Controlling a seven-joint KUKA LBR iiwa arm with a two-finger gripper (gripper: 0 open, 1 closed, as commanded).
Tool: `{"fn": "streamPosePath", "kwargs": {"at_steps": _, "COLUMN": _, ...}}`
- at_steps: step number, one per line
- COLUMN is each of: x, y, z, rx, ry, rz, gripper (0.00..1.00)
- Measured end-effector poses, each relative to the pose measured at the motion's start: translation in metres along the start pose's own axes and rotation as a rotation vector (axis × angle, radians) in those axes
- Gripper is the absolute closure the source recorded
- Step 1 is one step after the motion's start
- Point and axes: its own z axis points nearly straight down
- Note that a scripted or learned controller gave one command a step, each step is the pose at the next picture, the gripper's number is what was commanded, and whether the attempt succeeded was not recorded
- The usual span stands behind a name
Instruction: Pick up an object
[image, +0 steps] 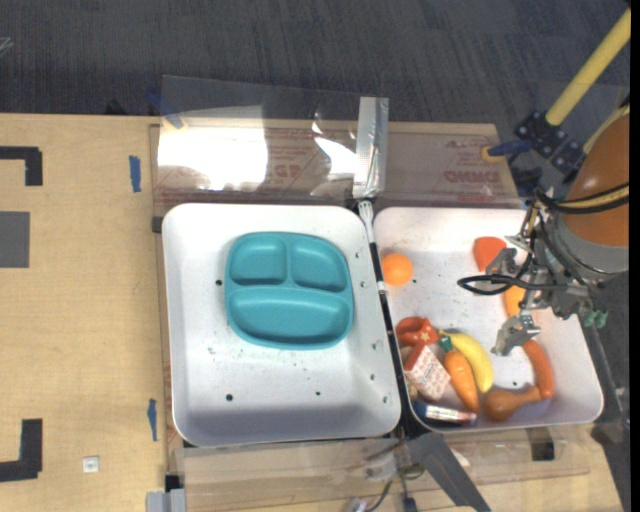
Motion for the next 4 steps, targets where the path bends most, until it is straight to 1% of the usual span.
{"fn": "streamPosePath", "kwargs": {"at_steps": 1, "x": 0.036, "y": 0.022, "z": 0.099, "rx": -0.001, "ry": 0.004, "rz": 0.017, "gripper": 0.00}}
{"fn": "streamPosePath", "kwargs": {"at_steps": 2, "x": 0.037, "y": 0.027, "z": 0.121, "rx": 0.003, "ry": -0.015, "rz": 0.114, "gripper": 0.00}}
{"fn": "streamPosePath", "kwargs": {"at_steps": 3, "x": 0.033, "y": 0.028, "z": 0.109, "rx": 0.004, "ry": -0.026, "rz": 0.111, "gripper": 1.00}}
{"fn": "streamPosePath", "kwargs": {"at_steps": 4, "x": -0.029, "y": 0.026, "z": 0.123, "rx": 0.000, "ry": -0.005, "rz": 0.304, "gripper": 1.00}}
